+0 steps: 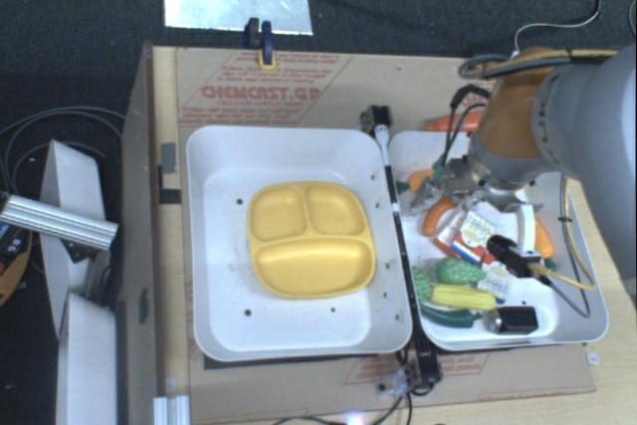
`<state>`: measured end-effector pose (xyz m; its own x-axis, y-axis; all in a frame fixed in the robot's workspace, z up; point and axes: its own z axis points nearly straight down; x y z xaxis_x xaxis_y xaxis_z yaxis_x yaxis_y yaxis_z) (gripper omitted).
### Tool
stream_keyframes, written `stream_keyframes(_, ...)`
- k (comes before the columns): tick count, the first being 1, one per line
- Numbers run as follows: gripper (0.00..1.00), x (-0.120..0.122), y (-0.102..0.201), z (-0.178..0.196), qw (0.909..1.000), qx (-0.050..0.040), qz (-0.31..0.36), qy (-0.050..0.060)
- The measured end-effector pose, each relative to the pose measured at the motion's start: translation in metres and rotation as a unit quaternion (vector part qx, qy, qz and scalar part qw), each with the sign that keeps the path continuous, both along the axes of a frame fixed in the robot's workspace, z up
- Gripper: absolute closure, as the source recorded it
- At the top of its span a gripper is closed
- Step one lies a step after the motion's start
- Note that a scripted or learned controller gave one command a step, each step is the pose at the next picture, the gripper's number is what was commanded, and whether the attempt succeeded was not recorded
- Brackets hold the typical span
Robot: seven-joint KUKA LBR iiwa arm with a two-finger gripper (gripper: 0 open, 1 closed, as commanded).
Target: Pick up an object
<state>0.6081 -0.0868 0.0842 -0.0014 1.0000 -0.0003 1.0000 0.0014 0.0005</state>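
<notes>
Arm: you had the arm (557, 119) reaching in from the right, its wrist low over the right bin (582, 318).
Gripper: the gripper (450, 186) sat at the upper left of that bin's heap; whether it was apart, together or clamped on something, you could not tell from this angle.
Object nearest: an orange carrot (435, 215) lay just below the gripper, touching or nearly so, its long axis slanting from upper right to lower left.
Other candidates: a corn cob (461, 297) lay farther toward the front of the bin, long axis running left to right, with a small green toy (456, 271) just behind it.
Left bin: the yellow divided plate (310, 239) sat in the left bin (214, 214), well apart from the gripper.
Judgement: your shortest move looked like a short drop onto the carrot, closing across its slant.
</notes>
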Motion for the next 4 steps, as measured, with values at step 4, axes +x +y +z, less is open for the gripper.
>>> stream_keyframes(4,0.0,0.002,-0.005,0.075,1.0,-0.0004,0.0,0.0)
